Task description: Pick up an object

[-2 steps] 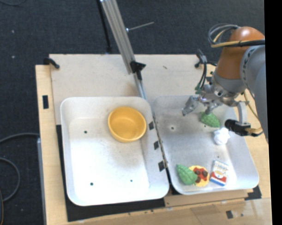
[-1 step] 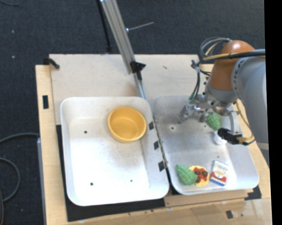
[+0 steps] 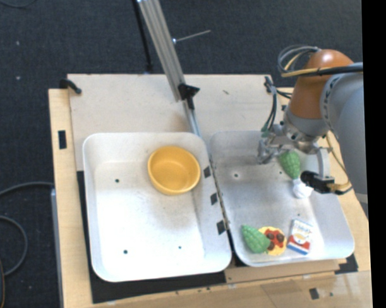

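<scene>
One green object [image 3: 290,164], pale and oblong, hangs just under the gripper [image 3: 276,152] at the right bin's [image 3: 244,180] upper right; whether the fingers clamp it cannot be told from this slant. Judged: pick possibly under way, lift unconfirmed. A white lump [image 3: 301,190] lies just below it. Green toy [image 3: 253,238], red-yellow piece [image 3: 273,238] and small carton [image 3: 300,237] crowd the lower edge. Bin centre is open. Yellow bowl [image 3: 174,170] sits in the left bin [image 3: 113,216].

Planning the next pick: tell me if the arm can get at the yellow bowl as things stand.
Probably yes. The yellow bowl sits alone and uncovered in the left bin; the tool hangs over the right bin, with only the low bin rims between.
</scene>
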`<state>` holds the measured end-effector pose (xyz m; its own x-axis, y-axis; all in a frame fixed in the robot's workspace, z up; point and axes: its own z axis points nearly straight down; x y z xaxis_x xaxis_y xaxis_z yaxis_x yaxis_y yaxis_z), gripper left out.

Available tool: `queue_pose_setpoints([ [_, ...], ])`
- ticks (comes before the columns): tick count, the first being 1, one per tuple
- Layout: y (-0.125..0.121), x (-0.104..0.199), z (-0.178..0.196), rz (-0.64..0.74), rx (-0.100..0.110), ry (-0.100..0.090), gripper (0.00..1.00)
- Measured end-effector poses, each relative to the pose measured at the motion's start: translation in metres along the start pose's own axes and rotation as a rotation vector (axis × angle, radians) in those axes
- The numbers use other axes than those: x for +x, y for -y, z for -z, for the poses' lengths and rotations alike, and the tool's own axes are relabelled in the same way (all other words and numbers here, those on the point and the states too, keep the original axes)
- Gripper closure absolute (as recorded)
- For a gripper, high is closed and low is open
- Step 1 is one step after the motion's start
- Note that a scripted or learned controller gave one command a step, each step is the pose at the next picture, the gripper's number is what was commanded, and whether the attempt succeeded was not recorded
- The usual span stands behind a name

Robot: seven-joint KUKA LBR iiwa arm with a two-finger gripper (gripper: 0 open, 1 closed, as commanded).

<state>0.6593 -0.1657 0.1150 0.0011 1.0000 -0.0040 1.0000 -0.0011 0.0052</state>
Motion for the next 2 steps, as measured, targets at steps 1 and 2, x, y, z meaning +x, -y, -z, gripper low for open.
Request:
queue_pose_setpoints([
  [1, 0.001, -0.001, 0.065, -0.001, -0.003, -0.003, 1.00],
  [2, -0.001, 0.001, 0.110, 0.004, -0.002, -0.003, 1.00],
])
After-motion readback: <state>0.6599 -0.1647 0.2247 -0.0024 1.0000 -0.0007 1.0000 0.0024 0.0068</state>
